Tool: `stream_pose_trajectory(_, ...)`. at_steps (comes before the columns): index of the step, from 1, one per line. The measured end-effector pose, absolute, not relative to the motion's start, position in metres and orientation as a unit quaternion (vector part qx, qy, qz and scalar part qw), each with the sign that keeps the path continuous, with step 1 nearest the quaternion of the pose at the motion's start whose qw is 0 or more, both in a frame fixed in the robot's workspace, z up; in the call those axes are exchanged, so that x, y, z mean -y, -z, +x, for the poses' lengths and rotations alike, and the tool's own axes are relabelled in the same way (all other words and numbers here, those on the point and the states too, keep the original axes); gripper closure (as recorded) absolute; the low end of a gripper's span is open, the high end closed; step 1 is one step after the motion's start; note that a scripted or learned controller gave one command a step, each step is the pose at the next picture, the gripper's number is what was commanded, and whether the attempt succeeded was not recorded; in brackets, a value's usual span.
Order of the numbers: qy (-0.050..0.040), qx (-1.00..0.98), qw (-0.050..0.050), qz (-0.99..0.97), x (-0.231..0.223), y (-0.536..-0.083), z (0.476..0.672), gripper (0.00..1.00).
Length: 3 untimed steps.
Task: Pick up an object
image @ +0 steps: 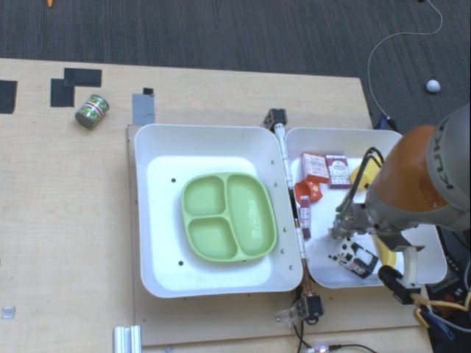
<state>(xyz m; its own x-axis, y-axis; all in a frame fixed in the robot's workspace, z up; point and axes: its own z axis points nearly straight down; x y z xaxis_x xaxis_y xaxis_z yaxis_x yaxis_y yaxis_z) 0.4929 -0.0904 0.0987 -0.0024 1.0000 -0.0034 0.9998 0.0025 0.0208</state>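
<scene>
The right bin (324, 271) holds several small things: two red-and-white cartons (327, 168), a red packet (309, 190), a thin dark-red stick (304, 215), a yellow object (362, 173) partly under the arm, and a black-and-white item (353, 258) near the front. My gripper (344, 230) hangs low over the right bin, just above the black-and-white item. The grey wrist and orange band hide most of it.
A green three-compartment plate (228, 216) lies in the left bin (158, 197). A small green can (92, 111) rests on the bench at far left, near black tape patches. Cables and a clamp sit at the bench front right.
</scene>
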Motion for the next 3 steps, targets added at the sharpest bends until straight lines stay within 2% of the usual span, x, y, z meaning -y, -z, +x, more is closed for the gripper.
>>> stream_pose_trajectory(1, -0.006, -0.708, 0.008, 0.706, 0.09, -0.099, 0.493, 0.0)
stream_pose_trajectory(2, -0.0074, -0.709, 0.01, 0.705, 0.09, -0.109, 0.494, 1.0)
stream_pose_trajectory(3, -0.0074, -0.709, 0.01, 0.705, 0.09, -0.109, 0.494, 0.0)
